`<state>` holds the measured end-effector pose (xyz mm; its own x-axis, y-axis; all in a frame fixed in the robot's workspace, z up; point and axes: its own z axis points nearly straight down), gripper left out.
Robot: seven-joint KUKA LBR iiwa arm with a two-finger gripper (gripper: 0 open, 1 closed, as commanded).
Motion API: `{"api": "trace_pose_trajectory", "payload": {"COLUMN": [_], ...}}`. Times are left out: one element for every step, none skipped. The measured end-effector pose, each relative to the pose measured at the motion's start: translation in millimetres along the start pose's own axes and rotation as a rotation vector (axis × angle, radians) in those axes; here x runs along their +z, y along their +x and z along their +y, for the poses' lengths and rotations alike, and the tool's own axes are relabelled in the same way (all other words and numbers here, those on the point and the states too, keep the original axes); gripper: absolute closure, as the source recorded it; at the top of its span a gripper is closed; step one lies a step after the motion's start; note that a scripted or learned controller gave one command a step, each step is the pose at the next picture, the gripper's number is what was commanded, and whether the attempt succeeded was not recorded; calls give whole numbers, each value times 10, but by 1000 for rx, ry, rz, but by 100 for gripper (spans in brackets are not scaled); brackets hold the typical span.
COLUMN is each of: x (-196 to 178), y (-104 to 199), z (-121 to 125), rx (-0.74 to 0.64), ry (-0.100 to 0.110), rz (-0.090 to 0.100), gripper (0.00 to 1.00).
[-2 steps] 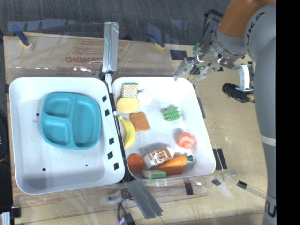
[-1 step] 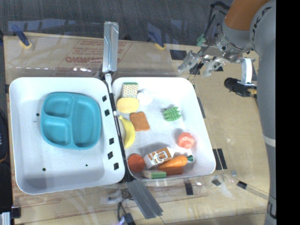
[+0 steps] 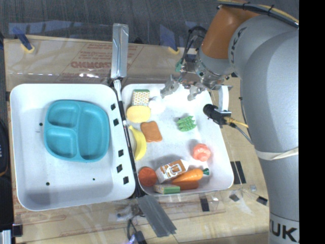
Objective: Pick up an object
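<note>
Teal divided plate (image 3: pixel 77 129) in left bin (image 3: pixel 30 187)

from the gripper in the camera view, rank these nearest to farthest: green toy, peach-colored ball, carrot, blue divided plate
From the gripper:
1. Green toy, just below it, upper middle of the right bin.
2. Peach-colored ball, lower down near the bin's right wall.
3. Carrot, at the right bin's bottom edge.
4. Blue divided plate, across in the left bin.

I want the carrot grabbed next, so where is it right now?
The carrot lies in the right bin, near its front edge, against the small carton and just below the pink fruit.
</note>
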<state>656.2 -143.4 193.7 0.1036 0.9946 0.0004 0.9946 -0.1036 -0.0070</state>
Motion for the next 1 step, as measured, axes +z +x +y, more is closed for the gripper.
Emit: {"api": "trace_pose_trajectory", "payload": {"x": [1022], "y": [298], "z": [-166], "rx": [-189], "ry": [-2], "rz": [0], "gripper": [0]}}
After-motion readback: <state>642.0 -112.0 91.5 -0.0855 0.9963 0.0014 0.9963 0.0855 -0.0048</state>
